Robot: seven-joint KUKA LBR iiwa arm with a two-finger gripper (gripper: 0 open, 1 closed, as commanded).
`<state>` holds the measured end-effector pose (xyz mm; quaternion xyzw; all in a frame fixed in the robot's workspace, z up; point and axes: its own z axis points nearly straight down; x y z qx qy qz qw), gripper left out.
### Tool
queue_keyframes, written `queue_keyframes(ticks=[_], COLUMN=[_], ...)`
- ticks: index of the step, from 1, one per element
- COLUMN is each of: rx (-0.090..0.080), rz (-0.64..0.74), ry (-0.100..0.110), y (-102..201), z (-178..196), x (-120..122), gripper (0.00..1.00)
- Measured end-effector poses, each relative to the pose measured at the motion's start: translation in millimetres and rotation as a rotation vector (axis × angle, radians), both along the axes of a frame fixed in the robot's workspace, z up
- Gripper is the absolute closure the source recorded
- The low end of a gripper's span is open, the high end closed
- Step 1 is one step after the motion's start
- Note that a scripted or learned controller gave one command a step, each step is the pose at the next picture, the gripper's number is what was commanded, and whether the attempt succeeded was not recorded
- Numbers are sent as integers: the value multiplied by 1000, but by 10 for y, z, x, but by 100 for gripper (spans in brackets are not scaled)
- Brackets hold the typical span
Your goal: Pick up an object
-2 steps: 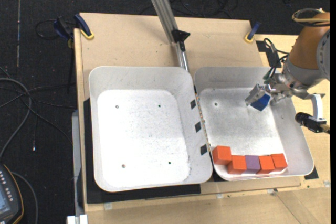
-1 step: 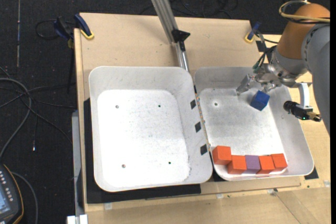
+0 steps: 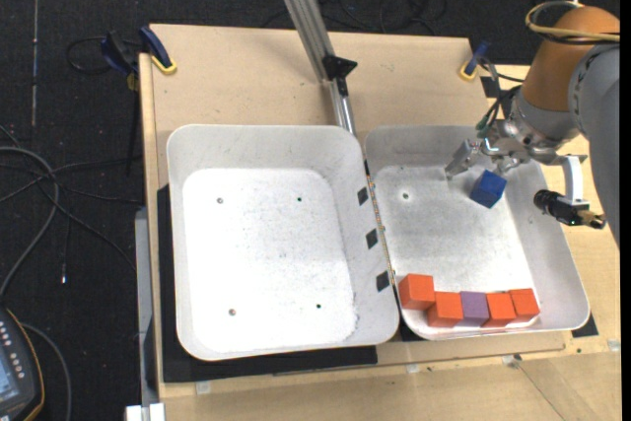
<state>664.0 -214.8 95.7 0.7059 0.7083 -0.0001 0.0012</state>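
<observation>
the blue block (image 3: 487,188) is sitting tilted in the upper part of the right bin (image 3: 552,246), turned so one corner is pointing down toward the near rim; it is looking roughly cube-shaped, so no long axis is standing out. the gripper (image 3: 481,159) is hanging just above and touching it, with the fingers spreading apart over the block's top; whether the block is truly caught between them is not something i can tell. the grey arm (image 3: 577,84) with its orange band is reaching in from the right.

along the near rim of the right bin, a row of blocks is lying side by side: an orange block (image 3: 416,290), another orange one (image 3: 448,308), a purple block (image 3: 474,307), and two more orange ones (image 3: 513,305). the left bin (image 3: 197,153) is lying beside it, its speckled white floor showing. both bins are resting on a pale wooden bench (image 3: 246,74), with dark carpet and cables around it.
</observation>
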Motion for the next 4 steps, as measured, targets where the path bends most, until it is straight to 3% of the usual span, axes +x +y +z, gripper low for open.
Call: queue_keyframes(ticks=[2, 3, 4], rx=[2, 1, 4], rz=[0, -4, 6], ry=[3, -1, -7], y=[502, 493, 1297], z=[-2, 98, 1045], x=[-478, -467, -571], gripper=[0, 100, 100])
